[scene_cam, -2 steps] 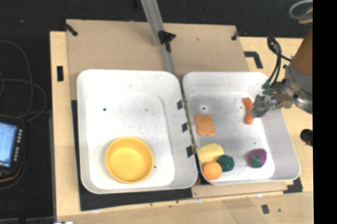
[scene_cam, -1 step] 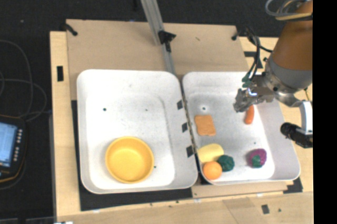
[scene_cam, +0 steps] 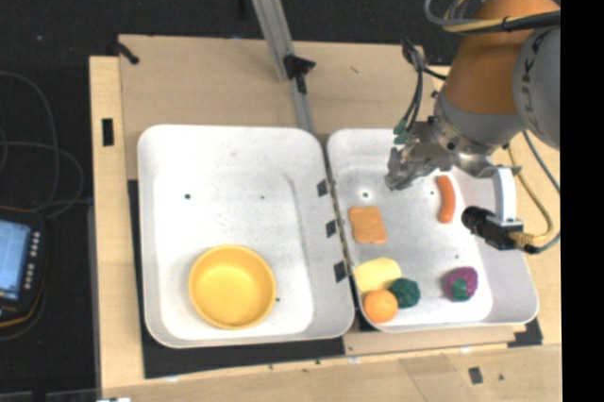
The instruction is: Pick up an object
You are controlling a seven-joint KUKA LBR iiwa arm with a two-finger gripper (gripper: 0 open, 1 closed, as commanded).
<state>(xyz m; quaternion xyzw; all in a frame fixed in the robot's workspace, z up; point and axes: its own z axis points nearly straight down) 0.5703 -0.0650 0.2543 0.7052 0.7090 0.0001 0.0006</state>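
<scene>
The right bin (scene_cam: 491,306) holds several small food toys. A tan square cracker (scene_cam: 368,225) lies near its left wall. An orange carrot-like stick (scene_cam: 445,198) lies toward the right. Along the front sit a pale yellow piece (scene_cam: 377,275), an orange ball (scene_cam: 380,307), a green broccoli-like piece (scene_cam: 407,293) and a purple piece (scene_cam: 461,283). My gripper (scene_cam: 401,174) hangs over the back middle of the right bin, just above and right of the cracker and left of the carrot. Nothing shows between its tips.
The left bin (scene_cam: 170,164) holds a yellow bowl (scene_cam: 232,286) at its front. A grey metal pole (scene_cam: 269,8) slants up from between the bins. A black fitting (scene_cam: 495,226) with cables hangs off the arm over the right bin's right side.
</scene>
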